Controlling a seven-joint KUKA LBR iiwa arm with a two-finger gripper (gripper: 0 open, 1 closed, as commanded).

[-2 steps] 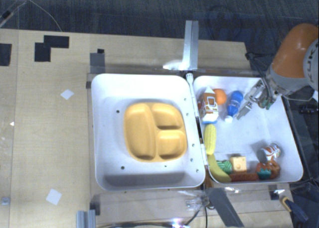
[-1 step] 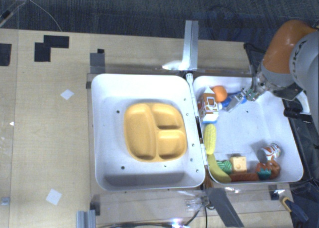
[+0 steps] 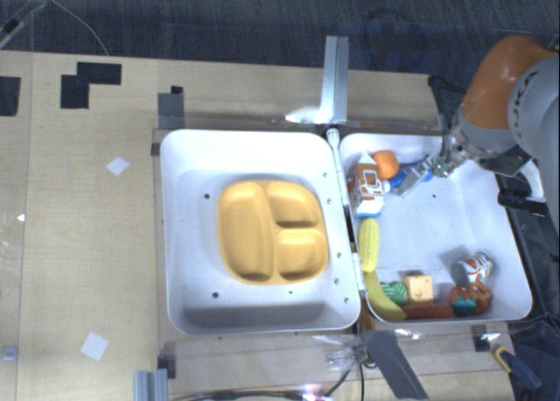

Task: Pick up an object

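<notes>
Over at the 2 o'clock corner of the right bin (image 3: 516, 255) is where my arm (image 3: 512, 97) is parked, wrist tilted down toward the back of the bin. The gripper (image 3: 440, 165) sits low near the back wall, and I honestly can't tell how far apart its tips are or whether anything is pinched there; it's too small and muddled from this camera. So I'm not counting anything as grabbed.

Just at its 9 o'clock side there's a little blue thing (image 3: 408, 178), and past that an orange ball (image 3: 385, 164) sitting against a red-and-white carton (image 3: 368, 191). Those three are packed tight in the 10 o'clock corner of that bin. A corn cob (image 3: 369, 244) and a banana (image 3: 381, 295) run down the left wall, and the 6 o'clock edge has a green piece (image 3: 395, 290), a tan block (image 3: 420, 287) and a couple of toy bits (image 3: 472, 281). The left bin (image 3: 179, 242) just has the yellow divided tray (image 3: 271, 231).

What worries me:
- That corner cluster is crowded. If I close on the blue thing, I figure a fingertip could land on the ball and roll it away.
- The ball is round, so I'd guess it squirts out of a two-finger pinch.
- The gripper is close to the back wall, so a descent could clip the rim.
- The carton is probably too wide and would just get shoved sideways.
</notes>
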